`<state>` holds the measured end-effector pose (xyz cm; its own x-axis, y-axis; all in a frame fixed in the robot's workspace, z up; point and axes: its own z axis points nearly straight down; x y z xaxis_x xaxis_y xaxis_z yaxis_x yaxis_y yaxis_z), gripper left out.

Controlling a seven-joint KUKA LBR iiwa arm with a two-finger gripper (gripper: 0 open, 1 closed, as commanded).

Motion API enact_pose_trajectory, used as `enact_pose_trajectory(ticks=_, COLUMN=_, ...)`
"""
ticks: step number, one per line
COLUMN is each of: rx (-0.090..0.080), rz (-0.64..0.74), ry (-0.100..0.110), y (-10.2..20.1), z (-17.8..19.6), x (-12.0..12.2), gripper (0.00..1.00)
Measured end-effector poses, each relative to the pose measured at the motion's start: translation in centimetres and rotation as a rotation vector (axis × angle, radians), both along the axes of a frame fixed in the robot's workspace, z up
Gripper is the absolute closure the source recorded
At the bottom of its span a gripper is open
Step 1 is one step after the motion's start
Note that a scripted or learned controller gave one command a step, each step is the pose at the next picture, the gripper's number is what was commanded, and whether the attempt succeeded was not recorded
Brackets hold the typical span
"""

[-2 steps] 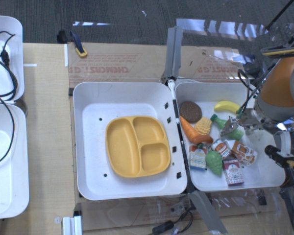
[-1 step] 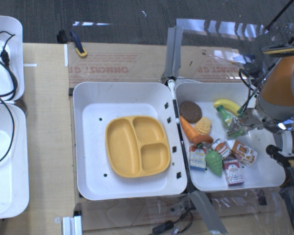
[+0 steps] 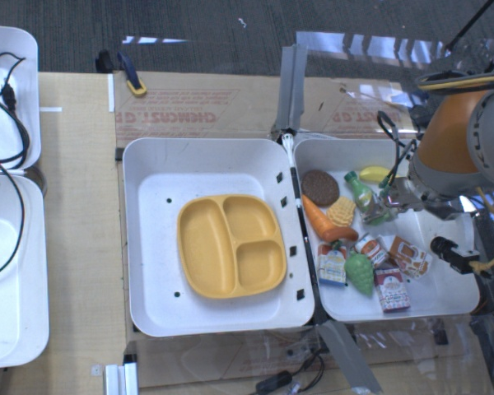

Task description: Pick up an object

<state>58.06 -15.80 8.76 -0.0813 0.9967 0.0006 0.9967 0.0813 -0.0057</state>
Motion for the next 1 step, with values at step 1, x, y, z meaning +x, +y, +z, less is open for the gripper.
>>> enact_pose_trajectory(ticks=1, rx=-0.002, rz=-0.066, ry=0.000, y=1.96, z=10.88, x=-2.37, gripper=1.00)
